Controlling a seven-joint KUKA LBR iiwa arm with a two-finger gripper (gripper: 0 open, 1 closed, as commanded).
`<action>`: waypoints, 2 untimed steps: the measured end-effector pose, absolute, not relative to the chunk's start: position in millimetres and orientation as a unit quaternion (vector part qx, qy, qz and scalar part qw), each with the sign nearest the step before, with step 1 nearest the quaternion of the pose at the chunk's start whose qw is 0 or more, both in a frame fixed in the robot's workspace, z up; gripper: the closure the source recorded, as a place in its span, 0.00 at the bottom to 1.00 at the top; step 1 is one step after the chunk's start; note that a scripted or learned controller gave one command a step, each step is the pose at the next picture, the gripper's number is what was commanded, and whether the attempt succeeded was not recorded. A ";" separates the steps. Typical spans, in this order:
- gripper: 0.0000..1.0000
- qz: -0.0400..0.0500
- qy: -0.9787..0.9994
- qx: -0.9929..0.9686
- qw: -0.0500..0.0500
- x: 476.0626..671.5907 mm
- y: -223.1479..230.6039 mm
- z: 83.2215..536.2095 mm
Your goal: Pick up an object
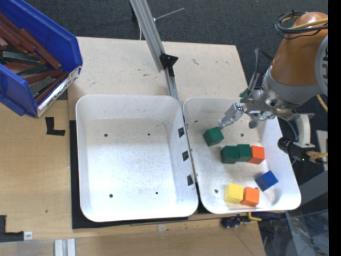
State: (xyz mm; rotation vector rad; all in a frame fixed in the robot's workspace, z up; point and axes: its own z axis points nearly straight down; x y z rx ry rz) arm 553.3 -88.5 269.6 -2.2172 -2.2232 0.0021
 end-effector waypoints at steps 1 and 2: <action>0.00 0.001 -0.708 -0.706 0.001 553.3 -88.8 269.6; 0.00 0.003 -0.707 -0.707 0.003 550.0 -84.0 206.0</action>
